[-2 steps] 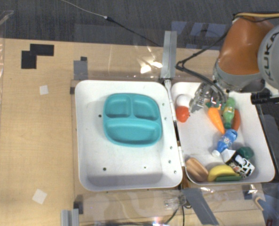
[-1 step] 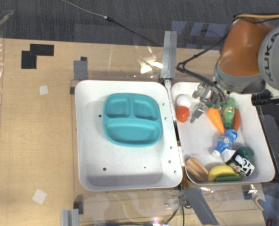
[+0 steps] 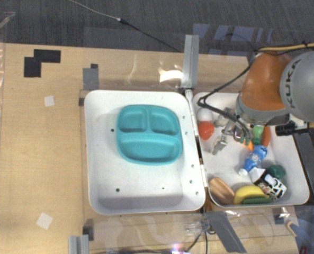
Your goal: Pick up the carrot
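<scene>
**Several toys crowd the carrot under the gripper**

Several small things share the right bin (image 3: 299,189) with your target, and that is your main risk. The gripper (image 3: 235,133) hangs low in that bin, and whether its fingers are apart or together you cannot tell from this angle; nothing is visibly held between them. The carrot (image 3: 265,135) appears as an orange piece with a green top just beside the gripper on the arm's side, partly hidden under the wrist. A red tomato-like toy (image 3: 205,129) sits near on the opposite side, toward the bin wall, and a blue-and-white bottle (image 3: 253,160) lies just below. If you close here, you may well catch the wrong toy or nothing, because the carrot looks off to one side. The left bin (image 3: 101,194) holds a teal tray (image 3: 147,134), well apart.
</scene>
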Controlling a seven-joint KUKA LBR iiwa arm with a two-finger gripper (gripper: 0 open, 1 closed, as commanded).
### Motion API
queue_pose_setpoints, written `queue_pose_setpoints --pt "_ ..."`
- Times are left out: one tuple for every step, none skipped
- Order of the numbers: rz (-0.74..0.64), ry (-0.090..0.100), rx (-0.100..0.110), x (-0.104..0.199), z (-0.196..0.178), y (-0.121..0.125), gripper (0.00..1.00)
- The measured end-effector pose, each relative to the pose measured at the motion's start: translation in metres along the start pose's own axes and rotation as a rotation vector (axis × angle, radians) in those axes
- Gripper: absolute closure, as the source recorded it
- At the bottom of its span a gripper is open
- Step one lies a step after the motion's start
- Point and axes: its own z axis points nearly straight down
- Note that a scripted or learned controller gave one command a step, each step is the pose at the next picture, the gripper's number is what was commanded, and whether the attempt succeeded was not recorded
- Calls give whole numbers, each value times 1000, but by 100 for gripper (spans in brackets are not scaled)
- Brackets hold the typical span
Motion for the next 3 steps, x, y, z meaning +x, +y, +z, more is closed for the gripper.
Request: queue_pose_setpoints --pt "-192 2 2 -15 1 -57 0" --pt "-103 1 1 19 0 -35 0" --pt "-58 4 0 -42 2 -15 0"
